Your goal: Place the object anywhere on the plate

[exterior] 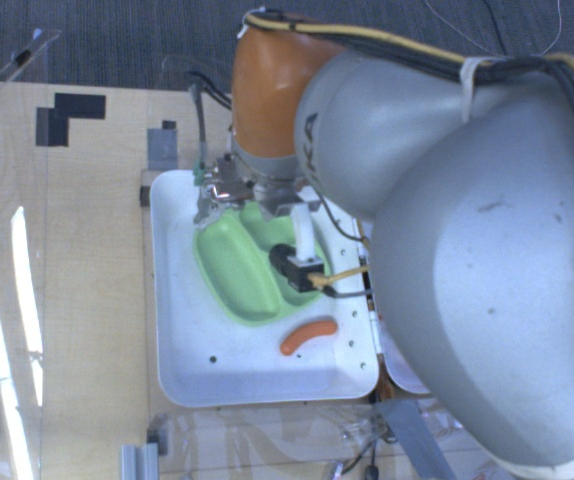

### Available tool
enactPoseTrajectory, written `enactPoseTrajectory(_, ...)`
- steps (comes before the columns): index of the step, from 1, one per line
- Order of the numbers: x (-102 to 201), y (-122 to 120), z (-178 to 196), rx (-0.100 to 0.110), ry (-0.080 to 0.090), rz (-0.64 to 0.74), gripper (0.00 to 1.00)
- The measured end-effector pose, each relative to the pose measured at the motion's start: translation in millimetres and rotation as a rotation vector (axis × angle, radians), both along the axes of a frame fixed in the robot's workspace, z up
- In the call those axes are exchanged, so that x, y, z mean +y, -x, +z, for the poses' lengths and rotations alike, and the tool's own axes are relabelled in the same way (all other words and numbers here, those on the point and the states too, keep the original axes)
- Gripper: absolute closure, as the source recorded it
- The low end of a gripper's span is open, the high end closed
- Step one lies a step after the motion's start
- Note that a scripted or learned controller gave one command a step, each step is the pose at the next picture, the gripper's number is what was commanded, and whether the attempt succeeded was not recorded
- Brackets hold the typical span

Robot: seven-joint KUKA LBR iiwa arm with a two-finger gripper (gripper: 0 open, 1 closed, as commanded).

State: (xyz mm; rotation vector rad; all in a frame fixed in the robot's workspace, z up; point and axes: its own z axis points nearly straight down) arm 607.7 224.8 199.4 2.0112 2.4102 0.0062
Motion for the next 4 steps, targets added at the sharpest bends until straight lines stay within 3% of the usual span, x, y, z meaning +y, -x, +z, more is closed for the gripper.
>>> enactPoseTrajectory(1,4,-61,24,-0.001,-0.001,-0.253,0.0)
enactPoseTrajectory(2,11,8,-24,0.006,0.0,-0.668,0.0)
enactPoseTrajectory(3,10,-40,109,-0.002,-0.002,-0.176,0.0)
enactPoseTrajectory(4,10,-33,49,0.002,-0.001,-0.358,0.0)
